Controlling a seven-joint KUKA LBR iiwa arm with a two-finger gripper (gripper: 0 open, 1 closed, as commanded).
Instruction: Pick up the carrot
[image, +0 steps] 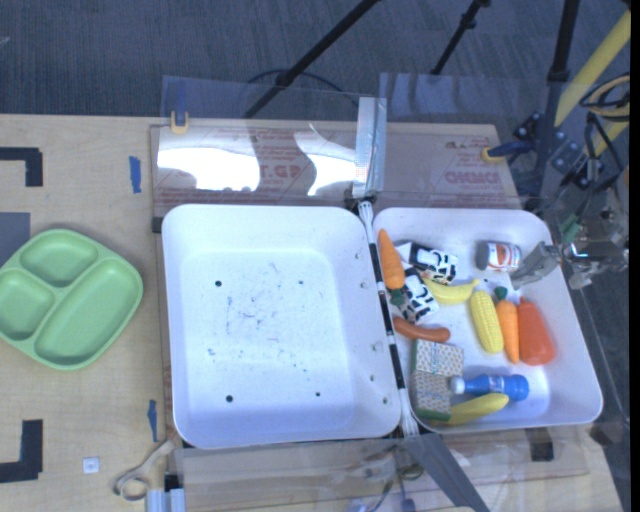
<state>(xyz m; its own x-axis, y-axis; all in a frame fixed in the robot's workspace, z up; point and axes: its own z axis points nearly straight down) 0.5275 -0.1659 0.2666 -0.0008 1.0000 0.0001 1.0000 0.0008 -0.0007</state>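
Observation:
Two carrots lie in the right bin (585, 385). One carrot (390, 260), with a green stub at its lower end, lies along the bin's left wall. The other carrot (509, 331) lies between a corn cob (486, 319) and a red-orange vegetable (534, 334). My gripper (538, 264) hangs over the bin's far right part, beside a small can (497, 255) and just above the second carrot's top end. Nothing is visibly held by it.
The right bin also holds two black-and-white cow toys (434, 263), a banana (451, 293), a sausage (421, 329), a patterned box (436, 371), a blue bottle (491, 386) and a second banana (477, 406). The left bin (180, 300) adjoins it. A green divided plate (66, 297) lies at far left.

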